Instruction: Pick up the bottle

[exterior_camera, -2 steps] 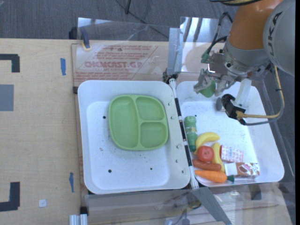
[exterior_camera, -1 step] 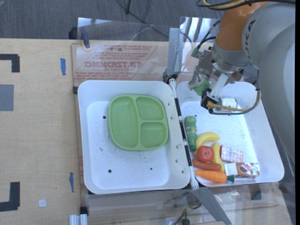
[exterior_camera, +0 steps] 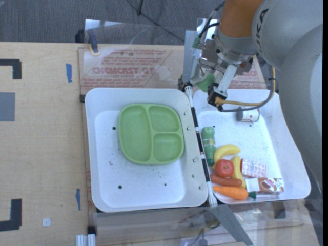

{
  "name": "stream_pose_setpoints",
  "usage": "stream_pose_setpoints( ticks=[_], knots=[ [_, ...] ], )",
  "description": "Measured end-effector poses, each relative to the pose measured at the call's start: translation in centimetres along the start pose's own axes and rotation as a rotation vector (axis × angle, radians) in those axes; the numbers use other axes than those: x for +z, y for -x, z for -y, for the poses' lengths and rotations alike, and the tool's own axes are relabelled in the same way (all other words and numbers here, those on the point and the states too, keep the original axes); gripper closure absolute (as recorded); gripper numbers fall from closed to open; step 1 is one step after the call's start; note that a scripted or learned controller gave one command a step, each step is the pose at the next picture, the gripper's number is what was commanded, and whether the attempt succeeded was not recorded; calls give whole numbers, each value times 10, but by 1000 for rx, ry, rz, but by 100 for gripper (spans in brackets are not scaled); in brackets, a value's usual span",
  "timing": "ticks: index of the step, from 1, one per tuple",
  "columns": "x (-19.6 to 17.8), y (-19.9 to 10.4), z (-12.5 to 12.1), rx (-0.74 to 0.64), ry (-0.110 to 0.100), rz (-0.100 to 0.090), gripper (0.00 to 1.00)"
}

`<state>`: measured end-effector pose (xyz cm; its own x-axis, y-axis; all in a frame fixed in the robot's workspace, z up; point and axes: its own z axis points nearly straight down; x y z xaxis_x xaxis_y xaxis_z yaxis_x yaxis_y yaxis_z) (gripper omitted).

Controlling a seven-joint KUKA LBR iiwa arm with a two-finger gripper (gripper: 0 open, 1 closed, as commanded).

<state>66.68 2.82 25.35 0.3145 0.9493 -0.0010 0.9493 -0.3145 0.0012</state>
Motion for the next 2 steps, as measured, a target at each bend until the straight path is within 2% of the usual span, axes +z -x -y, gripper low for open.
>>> stream_pose_setpoints(
  ticks=[1, 2],
  knots=[
    [-11, -50, 55, 252, -6, 2, 100],
    [-39, -46, 60, 93, 0, 0, 100]
  ],
)
